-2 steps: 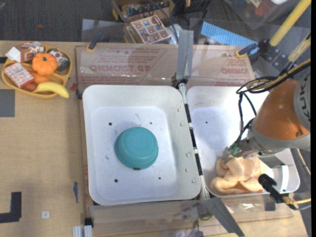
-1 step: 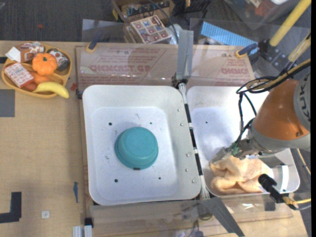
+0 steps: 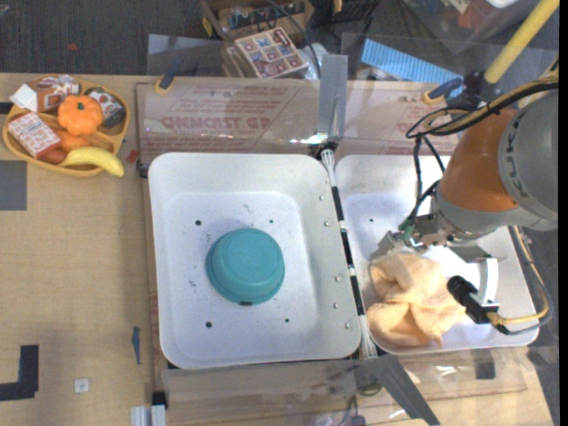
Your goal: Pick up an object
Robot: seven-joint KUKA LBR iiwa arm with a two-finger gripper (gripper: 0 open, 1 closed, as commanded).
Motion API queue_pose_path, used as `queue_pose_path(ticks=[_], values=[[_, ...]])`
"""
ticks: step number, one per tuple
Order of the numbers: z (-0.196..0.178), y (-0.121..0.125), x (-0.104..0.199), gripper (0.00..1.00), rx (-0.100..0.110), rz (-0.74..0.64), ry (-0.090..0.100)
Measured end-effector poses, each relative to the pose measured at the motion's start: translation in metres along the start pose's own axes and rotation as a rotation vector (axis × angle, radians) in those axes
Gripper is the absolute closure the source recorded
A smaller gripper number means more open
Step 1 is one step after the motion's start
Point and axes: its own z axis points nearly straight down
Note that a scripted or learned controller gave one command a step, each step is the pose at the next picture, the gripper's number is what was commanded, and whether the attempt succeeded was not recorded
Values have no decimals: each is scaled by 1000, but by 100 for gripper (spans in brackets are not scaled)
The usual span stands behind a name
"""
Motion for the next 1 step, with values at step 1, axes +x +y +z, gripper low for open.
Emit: queue_pose_path(ticks=[1], values=[[0, -60, 8, 0, 0, -212, 2]])
